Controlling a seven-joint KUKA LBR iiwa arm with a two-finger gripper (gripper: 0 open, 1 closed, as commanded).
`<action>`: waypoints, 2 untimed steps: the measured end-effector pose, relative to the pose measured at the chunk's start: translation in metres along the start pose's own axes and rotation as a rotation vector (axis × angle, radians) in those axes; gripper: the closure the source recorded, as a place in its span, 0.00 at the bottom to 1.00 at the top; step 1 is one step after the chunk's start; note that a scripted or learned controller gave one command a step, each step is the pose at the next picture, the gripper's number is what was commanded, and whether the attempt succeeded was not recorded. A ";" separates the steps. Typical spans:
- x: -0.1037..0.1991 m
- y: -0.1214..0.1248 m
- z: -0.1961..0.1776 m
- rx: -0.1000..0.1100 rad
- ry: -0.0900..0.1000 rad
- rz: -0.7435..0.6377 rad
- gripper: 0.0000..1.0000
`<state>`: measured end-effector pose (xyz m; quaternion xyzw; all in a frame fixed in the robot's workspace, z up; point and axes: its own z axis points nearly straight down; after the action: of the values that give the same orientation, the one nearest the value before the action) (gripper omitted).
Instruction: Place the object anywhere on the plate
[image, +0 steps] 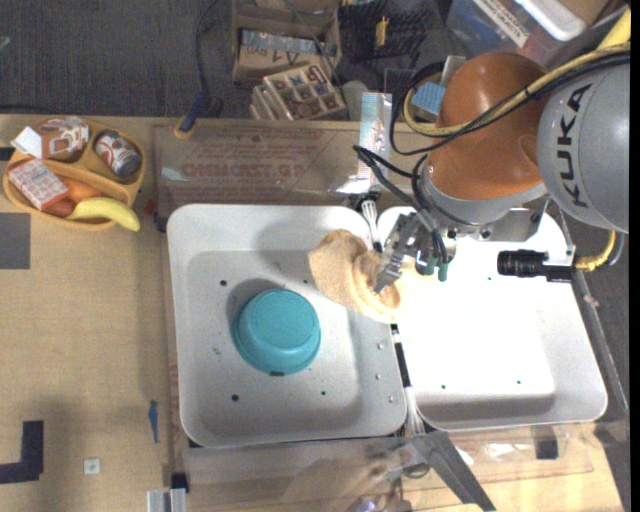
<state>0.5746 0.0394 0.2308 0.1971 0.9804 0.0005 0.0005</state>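
A yellow tray (20, 190) of toy food (105, 211) sits far left.

The arm (560, 130) is running off the right and top edges, so its upper links are cut away. The gripper (392, 268) is lying over the right part of the tan object (340, 268), covering where they meet, and its fingers are blurring into the object, so whether they are gripping it is not showing. The arm's bulk is hiding the far rim of the right bin (500, 380), and the clutter beyond the bench is running off the top edge.
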 end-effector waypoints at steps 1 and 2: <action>0.045 0.029 -0.008 -0.001 0.000 -0.396 1.00; 0.096 0.062 -0.001 -0.001 0.001 -0.403 1.00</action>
<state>0.5103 0.1338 0.2320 -0.0029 1.0000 0.0007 0.0004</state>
